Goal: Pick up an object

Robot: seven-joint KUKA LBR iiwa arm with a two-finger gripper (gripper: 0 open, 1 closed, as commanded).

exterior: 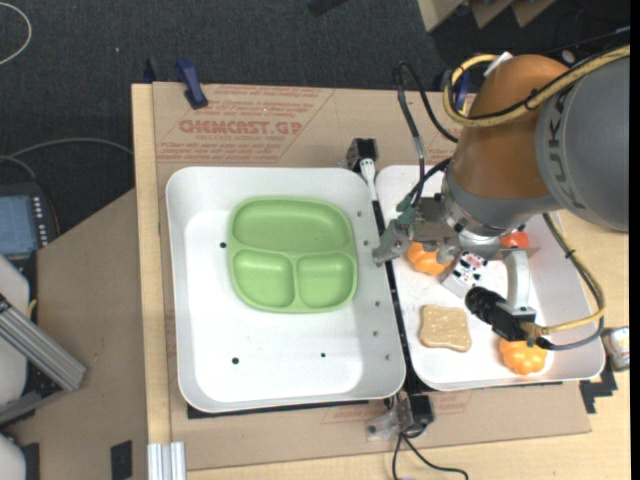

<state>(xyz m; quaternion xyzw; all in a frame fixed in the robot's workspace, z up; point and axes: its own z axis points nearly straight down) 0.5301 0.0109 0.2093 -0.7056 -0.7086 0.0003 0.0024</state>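
Note:
The right white bin holds a slice of toast, an orange fruit-like piece at its near right and another orange piece near its left wall. A small white item with dark marks lies just beside that orange piece. A bit of red-orange peeks out from under the arm. My gripper hangs low over the middle of this bin, right above the orange piece and the white item, under the orange-banded wrist, which hides it from above.
The left bin carries a green divided plate. A black cable end trails from the wrist past the toast. A black clip sits at the far end of the ridge between the two bins.

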